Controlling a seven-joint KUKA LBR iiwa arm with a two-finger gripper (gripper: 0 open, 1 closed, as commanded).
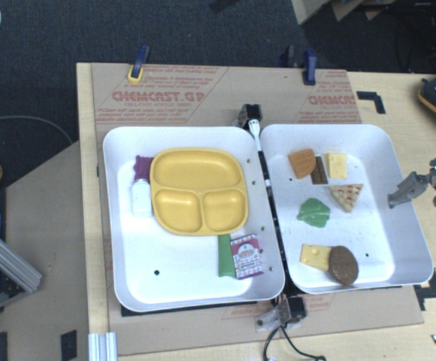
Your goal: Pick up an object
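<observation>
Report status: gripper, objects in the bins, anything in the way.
Gripper at right bin's right rim, holding nothing. Green leaf and other food pieces untouched. Path clear.

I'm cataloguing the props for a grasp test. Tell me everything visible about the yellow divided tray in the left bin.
The yellow divided tray looks like smooth moulded plastic with rounded corners. It has three compartments: one wide one across the far side and two smaller ones nearer the camera. It lies flat and upright in the left bin, toward its far half. A white bottle and a purple item sit against its left edge; a green packet lies just below it.
</observation>
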